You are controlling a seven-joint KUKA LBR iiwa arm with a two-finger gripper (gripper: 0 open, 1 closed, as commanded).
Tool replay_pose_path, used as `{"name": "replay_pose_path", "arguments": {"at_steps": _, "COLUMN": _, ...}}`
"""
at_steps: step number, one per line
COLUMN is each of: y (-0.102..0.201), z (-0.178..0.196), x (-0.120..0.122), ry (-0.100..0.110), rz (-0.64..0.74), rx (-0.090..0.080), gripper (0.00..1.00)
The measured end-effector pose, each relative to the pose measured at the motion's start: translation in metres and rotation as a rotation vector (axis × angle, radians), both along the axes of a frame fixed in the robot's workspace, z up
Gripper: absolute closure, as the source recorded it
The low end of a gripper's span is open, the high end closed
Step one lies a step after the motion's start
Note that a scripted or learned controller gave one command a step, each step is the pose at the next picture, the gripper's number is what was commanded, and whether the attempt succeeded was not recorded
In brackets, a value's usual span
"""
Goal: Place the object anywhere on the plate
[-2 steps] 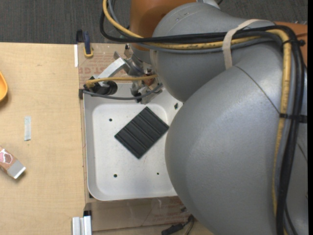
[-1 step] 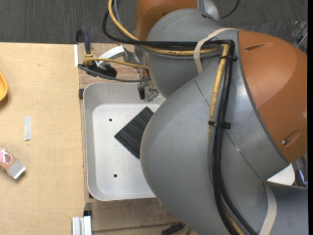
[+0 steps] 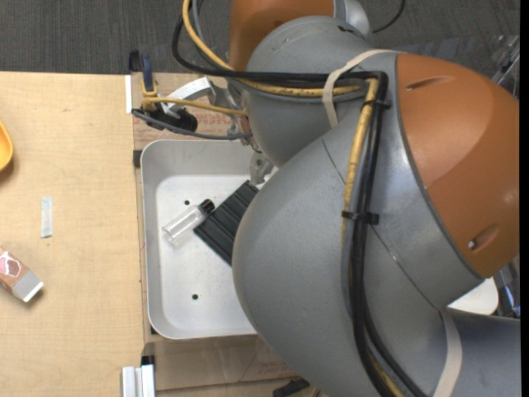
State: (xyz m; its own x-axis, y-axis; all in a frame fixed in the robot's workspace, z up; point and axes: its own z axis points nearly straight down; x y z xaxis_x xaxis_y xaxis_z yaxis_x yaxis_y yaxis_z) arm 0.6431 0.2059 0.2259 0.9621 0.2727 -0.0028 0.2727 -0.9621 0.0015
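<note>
Lying in the white bin [image 3: 165, 317], the clear tube [image 3: 180, 224] points on a diagonal: its long axis runs from the near left up to the far right, with the black cap at the far-right end. That cap is just beside a black ribbed piece [image 3: 225, 223], which slants the opposite way and passes under the arm.

Over the bin's right half hangs the arm [image 3: 331, 246], reaching in from the right, folded so that its grey shells and two orange bands crowd together. Black and yellow cables loop over it, strapped on with a pale tie. The gripper [image 3: 258, 172] shows as a sliver of grey metal at the bin's far wall; whether it is spread or closed, or has hold of anything, cannot be told.

At the far left edge, on the wooden surface [image 3: 83, 139], sits a curved orange rim, apparently the plate [image 3: 4, 149], well apart from the clear tube. A small grey strip [image 3: 46, 217] and a brown-and-white stick [image 3: 18, 276] also lie on the wood.

Reddish print on the cardboard [image 3: 216, 122] behind the bin is too blurred to read.
</note>
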Motion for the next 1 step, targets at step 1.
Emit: {"name": "replay_pose_path", "arguments": {"at_steps": 1, "y": -0.003, "z": 0.0086, "x": 0.0007, "ry": 0.002, "rz": -0.005, "rx": -0.002, "gripper": 1.0}}
